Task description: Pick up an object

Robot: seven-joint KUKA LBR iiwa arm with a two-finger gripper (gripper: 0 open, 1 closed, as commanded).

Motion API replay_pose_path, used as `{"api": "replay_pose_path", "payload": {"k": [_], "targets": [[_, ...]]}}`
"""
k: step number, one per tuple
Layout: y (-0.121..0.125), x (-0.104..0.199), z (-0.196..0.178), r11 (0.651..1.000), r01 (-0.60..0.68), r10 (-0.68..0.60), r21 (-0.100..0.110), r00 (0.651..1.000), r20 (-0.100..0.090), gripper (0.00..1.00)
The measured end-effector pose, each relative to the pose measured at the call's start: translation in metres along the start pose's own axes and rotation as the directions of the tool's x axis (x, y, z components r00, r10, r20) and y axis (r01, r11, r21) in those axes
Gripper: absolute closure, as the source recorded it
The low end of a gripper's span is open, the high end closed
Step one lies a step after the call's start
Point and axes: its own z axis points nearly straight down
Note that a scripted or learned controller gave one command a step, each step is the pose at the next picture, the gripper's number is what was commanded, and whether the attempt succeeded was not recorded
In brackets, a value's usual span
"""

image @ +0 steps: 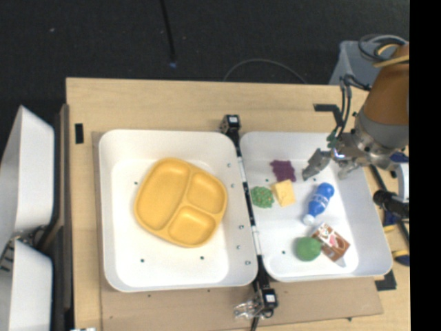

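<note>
A glossy yellow sectioned plate (pixel 180 201) lay in the left bin (pixel 117 267). In the right bin (pixel 365 254) sat a smooth blue-and-white bottle (pixel 318 203), a yellow block (pixel 284 193), a ragged purple piece (pixel 282 169), a knobbly green lump (pixel 262 197), a round green ball (pixel 308 248) and a printed brown packet (pixel 333 243). The arm's upper part was cut off at 3 o'clock. The gripper (pixel 333 165) hovered at the bottle's 12 o'clock, fingers apart, holding nothing.

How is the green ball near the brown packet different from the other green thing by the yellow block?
The green ball looks smooth and brighter; the green thing by the yellow block looks bumpy and duller. The ball touches the brown packet at the bin's near side; the bumpy one sits by the bin's left wall. Both are roundish, green, and lie in the right bin.
</note>
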Motion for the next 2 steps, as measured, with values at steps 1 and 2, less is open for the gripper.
{"api": "replay_pose_path", "payload": {"k": [1, 2], "targets": [[0.003, 0.0, -0.008, 1.0, 0.003, -0.003, -0.014, 1.0, 0.002, 0.0], [-0.005, 0.004, 0.048, 1.0, 0.001, -0.001, -0.01, 1.0, 0.003, 0.0]]}}
